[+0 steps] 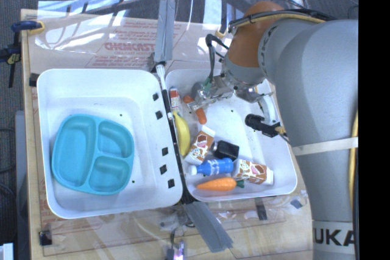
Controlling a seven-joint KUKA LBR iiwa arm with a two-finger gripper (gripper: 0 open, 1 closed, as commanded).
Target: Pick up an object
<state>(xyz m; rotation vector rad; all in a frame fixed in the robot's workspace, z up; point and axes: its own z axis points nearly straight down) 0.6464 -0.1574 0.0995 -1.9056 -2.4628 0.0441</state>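
Tool (pixel 204 94) low in right bin (pixel 281 182), nr banana (pixel 182 133).

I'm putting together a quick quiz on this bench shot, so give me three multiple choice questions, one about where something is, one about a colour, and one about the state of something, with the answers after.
1. Where does the divided tray lie?
A. In the left bin
B. In the right bin
C. On the floor

2. What colour is that tray?
A. Red
B. Light blue
C. Black

3. How does the carrot lie?
A. Standing upright against the bin wall
B. Flat on the floor of the right bin, near its front edge
C. On the divided tray

Answers:
1. A, the tray lies alone in the left bin.
2. B, its surface is light blue against the white bin.
3. B, the carrot lies on its side in the right bin, beside the blue bottle, while the gripper hangs farther back.
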